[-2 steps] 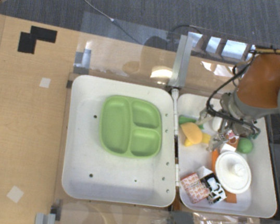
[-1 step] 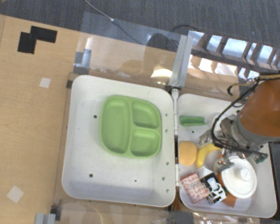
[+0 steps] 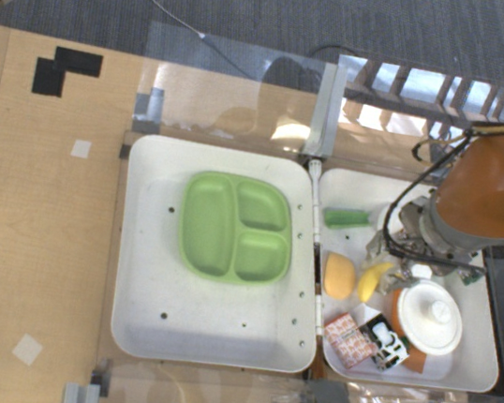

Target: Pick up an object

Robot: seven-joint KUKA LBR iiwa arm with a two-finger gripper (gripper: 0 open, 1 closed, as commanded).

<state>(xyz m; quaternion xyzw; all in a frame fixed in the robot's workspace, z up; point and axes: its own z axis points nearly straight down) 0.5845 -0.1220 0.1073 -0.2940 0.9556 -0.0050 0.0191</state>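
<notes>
Down in the right bin (image 3: 481,374), over its upper middle: gripper (image 3: 411,259), orange band above; whether wide or narrow, cannot tell. Just below it, touching or nearly so: yellow banana-like piece (image 3: 369,283), beside an orange rounded fruit (image 3: 339,277). Further toward the bin's near edge: white lidded pot (image 3: 431,316), red patterned packet (image 3: 345,339), black-and-white block (image 3: 385,344). Up-left of the gripper: green stick (image 3: 345,218). In the left bin (image 3: 134,319): green divided plate (image 3: 234,228).

yellow banana (image 3: 370,283) (partly hidden), right bin (image 3: 481,370)
</notes>
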